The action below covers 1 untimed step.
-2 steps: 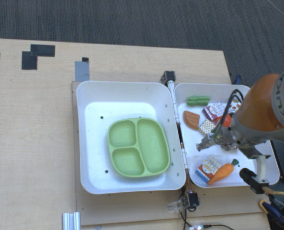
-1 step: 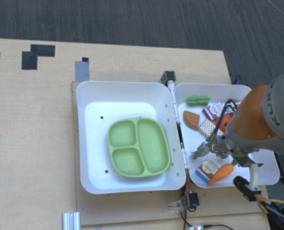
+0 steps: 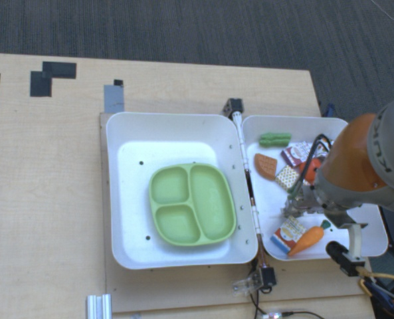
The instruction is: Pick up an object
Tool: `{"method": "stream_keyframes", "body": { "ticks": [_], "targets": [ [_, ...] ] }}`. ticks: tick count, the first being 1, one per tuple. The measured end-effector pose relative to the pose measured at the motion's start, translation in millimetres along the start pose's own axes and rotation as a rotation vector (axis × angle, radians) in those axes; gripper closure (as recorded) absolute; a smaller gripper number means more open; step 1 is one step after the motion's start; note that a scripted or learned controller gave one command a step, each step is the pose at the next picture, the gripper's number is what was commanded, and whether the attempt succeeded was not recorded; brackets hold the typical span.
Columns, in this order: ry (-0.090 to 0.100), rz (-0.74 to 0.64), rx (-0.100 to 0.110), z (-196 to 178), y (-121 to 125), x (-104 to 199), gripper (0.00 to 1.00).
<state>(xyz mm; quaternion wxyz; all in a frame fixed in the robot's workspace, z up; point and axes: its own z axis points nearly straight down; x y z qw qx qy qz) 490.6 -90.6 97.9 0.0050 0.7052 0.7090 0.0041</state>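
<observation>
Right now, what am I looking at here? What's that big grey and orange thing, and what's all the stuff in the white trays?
One camera looks down on a bench. The grey and orange shape is a robot arm reaching in from the right; its gripper is low over the right bin, which holds toy food: a green pod, a brown slice, a carrot and small packets. The left bin holds a green divided plate. I can't tell whether the gripper holds anything.
</observation>
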Motion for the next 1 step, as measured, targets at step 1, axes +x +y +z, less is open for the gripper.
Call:
{"method": "stream_keyframes", "body": {
  "ticks": [1],
  "targets": [
    [0.000,0.001,0.000,0.1,-0.1,0.0,0.00]
  ]
}}
